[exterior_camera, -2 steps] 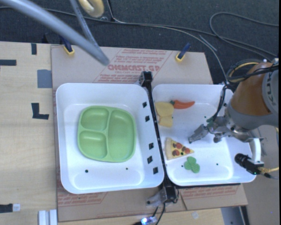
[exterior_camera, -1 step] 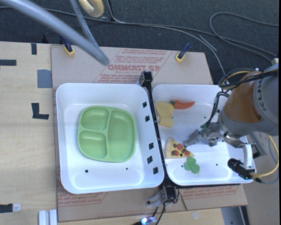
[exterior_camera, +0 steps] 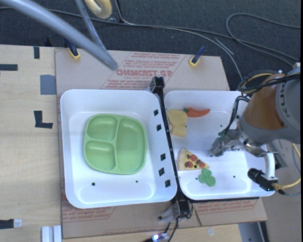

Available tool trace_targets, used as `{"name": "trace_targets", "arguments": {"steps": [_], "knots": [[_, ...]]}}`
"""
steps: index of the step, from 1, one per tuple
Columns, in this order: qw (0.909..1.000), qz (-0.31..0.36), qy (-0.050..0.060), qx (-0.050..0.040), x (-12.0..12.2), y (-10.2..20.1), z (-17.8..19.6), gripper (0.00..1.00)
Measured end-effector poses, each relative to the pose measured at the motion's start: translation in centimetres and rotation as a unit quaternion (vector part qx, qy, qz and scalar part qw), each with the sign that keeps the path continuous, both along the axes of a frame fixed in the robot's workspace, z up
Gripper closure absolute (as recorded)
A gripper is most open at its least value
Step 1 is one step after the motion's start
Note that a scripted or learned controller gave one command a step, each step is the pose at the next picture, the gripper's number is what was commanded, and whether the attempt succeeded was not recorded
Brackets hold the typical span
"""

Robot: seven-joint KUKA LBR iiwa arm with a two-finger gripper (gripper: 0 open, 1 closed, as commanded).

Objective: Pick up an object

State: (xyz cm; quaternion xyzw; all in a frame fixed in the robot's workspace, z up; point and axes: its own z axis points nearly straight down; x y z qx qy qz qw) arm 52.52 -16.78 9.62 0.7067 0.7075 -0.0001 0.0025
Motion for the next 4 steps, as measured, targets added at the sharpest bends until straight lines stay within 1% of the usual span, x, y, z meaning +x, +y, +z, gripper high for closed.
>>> {"name": "trace_targets", "arguments": {"steps": [1,2,3,4], "knots": [[1.0,0.0,0.0,0.0011,0.3,-0.9,5.7,1.0],[1.0,0.0,0.0,0.0013,0.4,-0.7,10.0,1.0],[1.0,0.0,-0.001,0.001,0.6,-0.7,15.2,1.0],[1.0,0.002,0.002,0.0021,1.2,5.2,14.1,1.0]]}}
